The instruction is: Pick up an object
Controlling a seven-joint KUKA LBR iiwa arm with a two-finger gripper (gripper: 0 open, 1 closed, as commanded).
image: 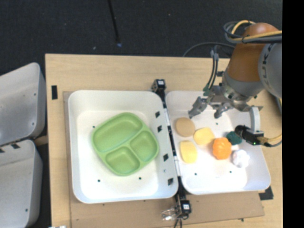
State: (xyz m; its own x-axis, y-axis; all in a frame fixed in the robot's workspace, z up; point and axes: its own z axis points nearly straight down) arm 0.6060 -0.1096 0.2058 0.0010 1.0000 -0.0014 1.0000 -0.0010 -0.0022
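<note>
Camera view, looking down on the desk point(57, 65): two white bins sit side by side. The left bin point(80, 184) carries a green divided tray point(124, 143), lying flat and a little turned. The right bin point(256, 175) is where the action is. The gripper point(211, 109) hangs over the far part of that bin, jaws spread apart and nothing between them, the grey arm point(247, 65) reaching in behind it.

Just in front of the jaws lies a round tan disc point(185, 127), the closest candidate. Beside it, a pale yellow lump point(204, 136), and nearer the camera a yellow block point(188, 152). Further right, an orange piece point(222, 148), then a small dark green piece point(233, 137) and a white crumpled bit point(240, 158) near the bin's right side.

These all look like small play-food pieces, so my read is light, fairly stiff, and smooth-skinned, meaning slippery under a shallow pinch. The tan disc sits low and flat; I'd straddle it across its width, fingers down close to the bin floor. The yellow lump nearly touches it, so a jaw could nudge that neighbour. The orange piece looks rounder and taller, perhaps an easier bite, though it sits close to the green piece.
</note>
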